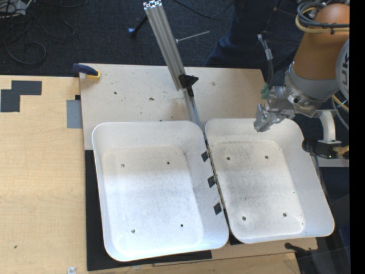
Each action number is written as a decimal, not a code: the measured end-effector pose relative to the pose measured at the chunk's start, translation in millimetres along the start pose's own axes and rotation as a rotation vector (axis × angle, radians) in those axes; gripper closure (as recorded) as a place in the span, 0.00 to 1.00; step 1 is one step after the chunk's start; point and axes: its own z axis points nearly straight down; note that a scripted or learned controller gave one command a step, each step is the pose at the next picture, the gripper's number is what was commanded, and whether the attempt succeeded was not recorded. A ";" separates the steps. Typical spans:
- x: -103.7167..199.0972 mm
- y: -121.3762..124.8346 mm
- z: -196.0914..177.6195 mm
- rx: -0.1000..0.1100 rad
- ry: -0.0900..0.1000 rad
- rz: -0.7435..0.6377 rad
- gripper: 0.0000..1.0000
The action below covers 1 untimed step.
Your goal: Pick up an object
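Overhead view of the bench as I see it from my remote station. The grey arm (319, 56), with its orange band, enters from 3 o'clock and bends down toward the bins. The gripper (265, 121) hangs at the 12 o'clock rim of the right bin (316, 210), at about 2 o'clock from the centre of the view. I cannot tell whether the gripper is open or closed, since its tip is small and blurred against the rim. I also cannot tell where the object to be picked lies; the floors of both bins show me speckled grey scuffing and small dark dots.

The left bin (102, 153) sits just beside the right bin, and their inner rims meet along a seam. Three black clips (211, 181) sit along that seam. A slanted aluminium bar (165, 44) rises from the seam's far end toward 12 o'clock and carries a black bracket (188, 81) partway along it. A blue and yellow clamp (85, 70) rests at the 10 o'clock corner of the pale bench board (137, 96), well apart from the gripper. Loose cables (23, 21) lie on the dark floor at 11 o'clock.
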 end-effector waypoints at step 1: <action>48.4 -13.3 20.2 0.001 0.000 0.000 1.00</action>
